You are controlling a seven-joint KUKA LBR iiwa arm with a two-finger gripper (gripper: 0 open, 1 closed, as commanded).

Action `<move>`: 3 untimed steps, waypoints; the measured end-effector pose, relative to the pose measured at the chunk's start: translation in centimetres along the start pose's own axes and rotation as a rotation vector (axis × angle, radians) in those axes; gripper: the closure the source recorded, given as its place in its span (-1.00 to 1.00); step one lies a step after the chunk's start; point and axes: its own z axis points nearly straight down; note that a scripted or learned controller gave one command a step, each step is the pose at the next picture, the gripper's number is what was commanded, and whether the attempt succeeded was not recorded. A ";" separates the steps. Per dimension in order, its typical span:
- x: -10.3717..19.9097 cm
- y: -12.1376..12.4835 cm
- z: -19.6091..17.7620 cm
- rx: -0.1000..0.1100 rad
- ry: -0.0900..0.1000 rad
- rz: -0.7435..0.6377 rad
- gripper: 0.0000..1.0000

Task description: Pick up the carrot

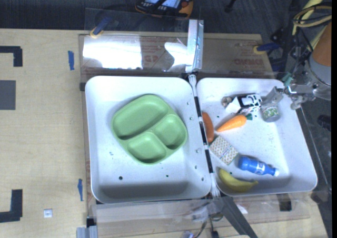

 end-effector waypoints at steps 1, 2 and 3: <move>2.7 3.2 7.5 -0.010 0.002 -0.178 -1.00; 6.6 2.0 2.8 -0.004 -0.002 -0.341 -1.00; 3.6 0.5 -2.0 -0.004 -0.003 -0.237 -1.00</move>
